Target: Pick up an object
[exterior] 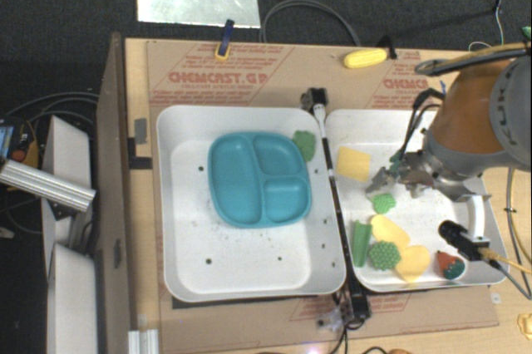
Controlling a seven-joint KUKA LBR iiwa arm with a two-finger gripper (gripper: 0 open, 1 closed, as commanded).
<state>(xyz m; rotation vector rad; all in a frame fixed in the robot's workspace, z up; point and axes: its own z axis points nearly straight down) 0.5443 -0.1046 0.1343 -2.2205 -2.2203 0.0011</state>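
- Two white bins sit side by side on the bench: the left bin (187, 261) and the right bin (366, 124), meeting along a dark divider.
- In the left bin a blue sectioned plate (258, 178) lies near the middle, reaching toward the bin's right edge. A green leafy piece (304, 145) rests against the plate's upper right corner.
- The grey arm (478, 115) with its orange band comes in over the right bin's upper right corner.
- The gripper (391, 175) hangs low over the middle of the right bin, just above a small green piece (383, 202); whether its fingers are spread or pressed together cannot be told here.
- A yellow block (353, 164) lies near the right bin's left edge, beside the gripper.
- Toward the right bin's lower edge lie a green stick (360, 241), a yellow lump (388, 229), a round green knobbly piece (383, 255) and another yellow piece (413, 262).
- A red and green piece (450, 265) sits in the lower right corner of the right bin.
- A yellow banana-shaped item (364, 57) lies on the bench's far edge.
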